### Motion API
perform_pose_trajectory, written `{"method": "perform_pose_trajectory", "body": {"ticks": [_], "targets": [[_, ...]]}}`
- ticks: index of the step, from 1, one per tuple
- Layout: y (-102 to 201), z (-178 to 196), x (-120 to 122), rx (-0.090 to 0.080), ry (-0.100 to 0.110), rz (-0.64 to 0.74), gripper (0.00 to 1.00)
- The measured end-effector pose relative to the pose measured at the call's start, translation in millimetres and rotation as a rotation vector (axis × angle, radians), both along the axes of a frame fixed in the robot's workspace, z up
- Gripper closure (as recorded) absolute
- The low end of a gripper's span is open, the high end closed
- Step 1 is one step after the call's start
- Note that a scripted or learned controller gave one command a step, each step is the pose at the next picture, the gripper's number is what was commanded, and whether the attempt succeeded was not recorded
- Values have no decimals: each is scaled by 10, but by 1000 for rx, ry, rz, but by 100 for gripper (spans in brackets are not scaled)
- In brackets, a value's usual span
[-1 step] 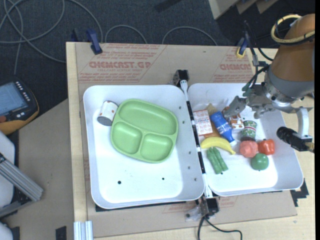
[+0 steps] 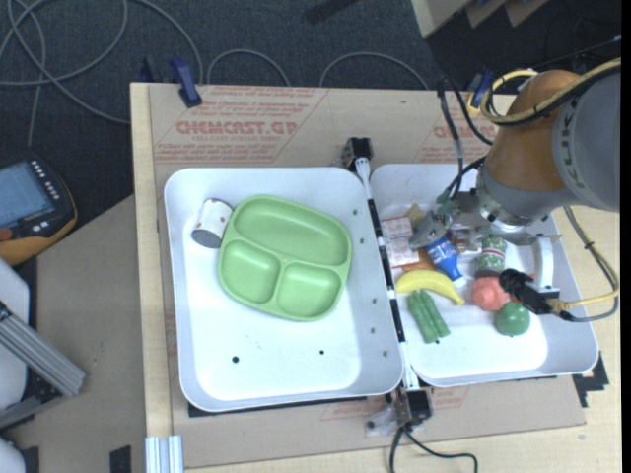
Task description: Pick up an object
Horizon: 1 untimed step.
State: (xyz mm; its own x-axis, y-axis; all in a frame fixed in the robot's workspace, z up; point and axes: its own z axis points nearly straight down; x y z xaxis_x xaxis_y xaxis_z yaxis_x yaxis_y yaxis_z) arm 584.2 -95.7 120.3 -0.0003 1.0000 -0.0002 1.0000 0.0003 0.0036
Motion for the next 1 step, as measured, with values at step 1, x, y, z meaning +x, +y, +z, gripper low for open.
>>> {"method": "perform_pose_trajectory", "body": {"ticks": [1], "targets": [[-5, -153, 66, -4, -13, -1, 0]]}}
